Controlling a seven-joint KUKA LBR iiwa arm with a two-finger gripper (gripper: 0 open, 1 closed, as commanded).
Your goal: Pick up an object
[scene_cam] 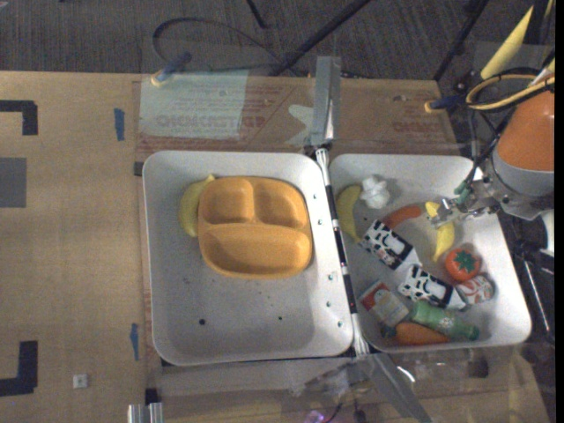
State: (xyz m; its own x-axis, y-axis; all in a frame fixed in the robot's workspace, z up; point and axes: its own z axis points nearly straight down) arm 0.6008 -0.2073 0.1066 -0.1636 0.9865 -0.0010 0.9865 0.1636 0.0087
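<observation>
- The gripper (460, 203) hangs over the right bin (515, 324), beside a small yellow toy (443, 234); how its jaws stand, I cannot tell.
- The left bin (238, 324) bears an orange divided plate (254, 226).

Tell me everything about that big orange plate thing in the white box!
The orange tray looks like smooth plastic, squarish with rounded corners. It has three sunken compartments: two smaller ones at the far side and one long one nearer the camera. It lies flat, slightly turned, in the far part of the left bin. Its left edge rests over a yellow banana, which peeks out beside it.
</observation>
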